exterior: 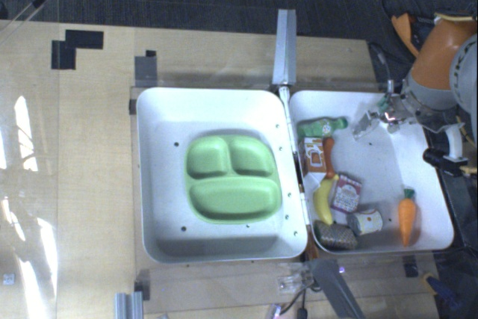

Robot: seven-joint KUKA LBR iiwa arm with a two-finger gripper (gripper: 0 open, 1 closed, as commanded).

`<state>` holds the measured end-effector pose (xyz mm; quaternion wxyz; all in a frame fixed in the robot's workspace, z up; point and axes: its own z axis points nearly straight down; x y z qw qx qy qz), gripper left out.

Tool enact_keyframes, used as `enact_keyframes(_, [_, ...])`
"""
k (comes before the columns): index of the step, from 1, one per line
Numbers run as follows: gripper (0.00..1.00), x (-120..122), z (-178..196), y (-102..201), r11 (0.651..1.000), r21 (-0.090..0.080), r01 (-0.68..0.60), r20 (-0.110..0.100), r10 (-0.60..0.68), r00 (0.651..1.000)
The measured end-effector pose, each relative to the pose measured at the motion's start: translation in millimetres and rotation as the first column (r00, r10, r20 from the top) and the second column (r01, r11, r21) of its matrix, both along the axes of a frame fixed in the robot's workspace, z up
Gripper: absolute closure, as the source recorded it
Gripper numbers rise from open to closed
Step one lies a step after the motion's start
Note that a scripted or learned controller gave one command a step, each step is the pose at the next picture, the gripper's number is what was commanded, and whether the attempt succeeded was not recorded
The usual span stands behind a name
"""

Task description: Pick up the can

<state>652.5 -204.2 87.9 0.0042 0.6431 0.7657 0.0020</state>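
- The can (pixel 366 221) lies on its side near the front edge of the right bin (pixel 388 160).
- It touches a grey lumpy thing (pixel 337 236) on its left and sits just below a small packet (pixel 346 195) with a purple and white front.
- A banana (pixel 323 202) lies just beside the packet, and a toy carrot (pixel 405 217) lies near the can on its right.
- The can looks small, hard and round, so I think it is light and stiff, but smooth and a bit slippery.
- Because it lies down, it could roll away when pushed.
- A good place to grab it would be across its round middle, from the top.
- The can has a pale label, but the writing is too small to read.
- The packet and a little box (pixel 314 152) with red on it have print too, and I cannot read that either.
- A green bottle (pixel 323 126) lies at the back of the right bin.
- The gripper (pixel 370 123) hangs over the back of the right bin, well apart from the can.
- It holds nothing, and I cannot tell how wide it is.
- The left bin (pixel 157 160) has 1 green tray (pixel 233 177) with 3 parts.
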Motion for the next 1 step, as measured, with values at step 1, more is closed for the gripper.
enact_keyframes(1, [0.00, 10.9, -0.3, 65.6, 0.993, 0.003, 0.118, -0.004, -0.118, 0.993])
